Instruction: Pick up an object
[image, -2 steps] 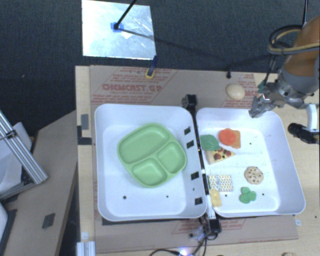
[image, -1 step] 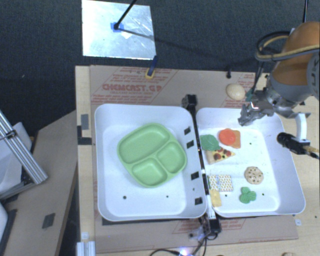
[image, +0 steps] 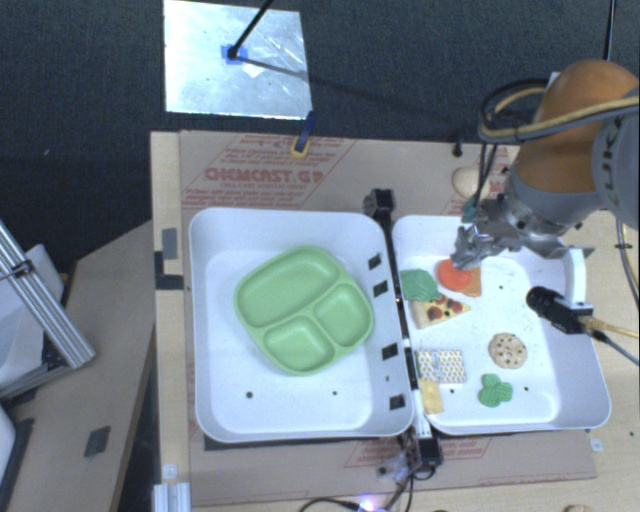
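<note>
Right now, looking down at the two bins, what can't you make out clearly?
- Pincer, camera view: its tips sit low over the orange-red piece; the wrist's own body hides whether they touch or grip it.
- Orange-red piece: its upper edge is covered by the pincer.
- Arm: cut off by the frame's right edge.
- Patterned packet: print too small to read.
- Yellow item: partly hidden by the divider between the bins.
</note>
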